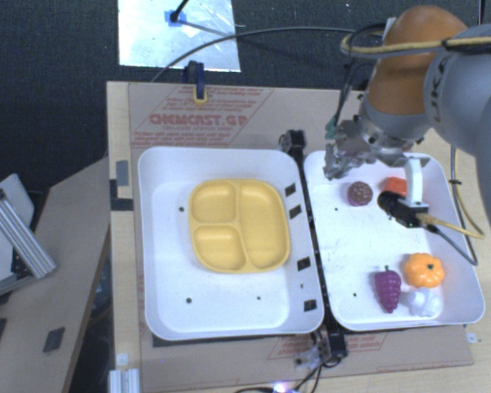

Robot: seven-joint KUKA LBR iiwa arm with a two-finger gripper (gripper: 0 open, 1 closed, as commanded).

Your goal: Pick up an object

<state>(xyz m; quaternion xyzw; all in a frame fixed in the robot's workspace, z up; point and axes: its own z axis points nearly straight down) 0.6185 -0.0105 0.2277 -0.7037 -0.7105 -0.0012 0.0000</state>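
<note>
End effector (337, 164) hovers at right bin's (344, 318) top-left corner, grip state unreadable, nothing visibly held; nearest object, brown ball (359, 193), sits just beside, so a descent here likely misses it.

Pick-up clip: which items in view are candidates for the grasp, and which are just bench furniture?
Job in hand:
gripper, over the right bin's far-left corner
dark red ball
purple grapes
orange pumpkin
white piece
orange-red piece, partly hidden

Lying about:
yellow divided tray, in the left bin
right bin
blue clamp
</note>
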